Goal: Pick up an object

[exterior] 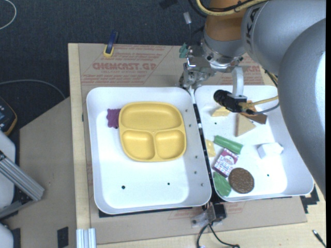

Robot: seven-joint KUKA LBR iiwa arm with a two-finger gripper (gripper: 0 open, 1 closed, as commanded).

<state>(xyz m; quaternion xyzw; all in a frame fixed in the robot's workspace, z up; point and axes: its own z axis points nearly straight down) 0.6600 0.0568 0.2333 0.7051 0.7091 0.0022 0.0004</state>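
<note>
My gripper (pixel 192 79) hangs at the far end of the ridge between the two bins, with nothing visibly held. In the left bin (pixel 103 180) lies a yellow divided plate (pixel 152 129) with a small purple piece (pixel 112 118) at its left edge. The right bin (pixel 289 182) holds a pale yellow wedge (pixel 221 112), a tan wedge (pixel 243 126), a green bar (pixel 228 143), a pink and white packet (pixel 225 164), a brown disc (pixel 241 180), a green leaf-like piece (pixel 221 184) and a white block (pixel 270 150).
The grey arm (pixel 295 45) covers the right bin's far right corner. A small yellow piece (pixel 209 148) lies against the right bin's left wall. A blue and yellow clip (pixel 110 44) sits on the cardboard behind the bins.
</note>
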